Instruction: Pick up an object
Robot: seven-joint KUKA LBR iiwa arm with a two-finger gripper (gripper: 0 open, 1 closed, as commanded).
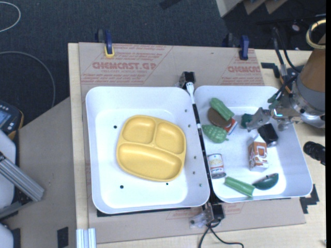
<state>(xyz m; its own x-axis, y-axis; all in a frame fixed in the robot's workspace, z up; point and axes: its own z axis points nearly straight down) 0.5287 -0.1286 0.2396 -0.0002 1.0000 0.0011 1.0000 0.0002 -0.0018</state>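
Nearest the camera in the right bin [305,182], a green cucumber-like piece [239,185] and a dark green curved item [267,181] lie close to the front wall, with a small can [216,166] against the divider. A grab here could pinch against the wall or send the can rolling.

Mid-bin, a small orange-and-white carton [258,155] lies alone, the easiest target, though its flat faces could slip between the fingers.

Further back, a black object [268,133] lies just under the gripper [257,120]. Whether the fingers are apart or together I cannot tell, and nothing is visibly held. Beside it, a green item [221,108], a brown one [219,118] and a knobbly green piece [214,133] crowd together, so closing there could catch two or nudge all aside.

The left bin [98,154] holds a yellow divided tray [151,147], too wide to grasp easily.
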